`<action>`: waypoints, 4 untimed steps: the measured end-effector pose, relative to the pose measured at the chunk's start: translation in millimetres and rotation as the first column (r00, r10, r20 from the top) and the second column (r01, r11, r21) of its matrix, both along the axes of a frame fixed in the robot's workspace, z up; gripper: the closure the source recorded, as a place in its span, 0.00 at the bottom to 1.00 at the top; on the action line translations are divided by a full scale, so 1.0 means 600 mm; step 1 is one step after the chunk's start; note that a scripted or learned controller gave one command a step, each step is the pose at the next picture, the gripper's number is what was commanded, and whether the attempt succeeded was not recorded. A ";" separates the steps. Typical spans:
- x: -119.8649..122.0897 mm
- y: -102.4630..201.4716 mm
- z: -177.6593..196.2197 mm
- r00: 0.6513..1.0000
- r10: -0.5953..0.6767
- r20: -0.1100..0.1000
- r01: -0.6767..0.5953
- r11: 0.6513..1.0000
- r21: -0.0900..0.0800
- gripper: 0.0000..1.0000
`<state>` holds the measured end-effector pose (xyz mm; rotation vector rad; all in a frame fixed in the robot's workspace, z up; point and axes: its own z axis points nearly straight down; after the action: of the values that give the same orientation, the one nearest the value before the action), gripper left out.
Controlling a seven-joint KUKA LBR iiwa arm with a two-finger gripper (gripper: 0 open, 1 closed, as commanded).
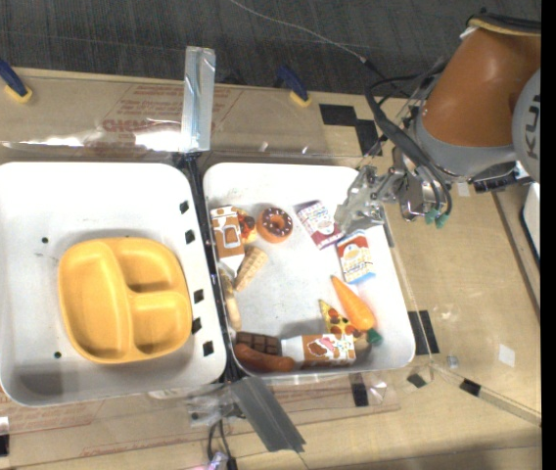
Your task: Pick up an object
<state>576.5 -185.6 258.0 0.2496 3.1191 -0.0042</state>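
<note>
Holding toy food [298, 282], right bin [258, 172]

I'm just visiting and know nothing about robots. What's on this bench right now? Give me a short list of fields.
left bin: holds a yellow divided tray
right bin: toy food, including a donut, a carrot, an ice cream cone
arm: reaches in from the right
gripper: above the right bin's upper right corner, nothing seen held
</note>
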 end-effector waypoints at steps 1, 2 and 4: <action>0.000 0.002 0.012 1.000 0.005 -0.005 -0.005 1.000 0.001 1.00; 0.002 0.004 0.029 1.000 0.011 -0.003 -0.011 1.000 0.000 1.00; 0.007 0.006 0.066 1.000 0.020 0.004 -0.020 1.000 -0.004 1.00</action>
<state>580.6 -181.9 297.4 0.2177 3.1168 -0.0091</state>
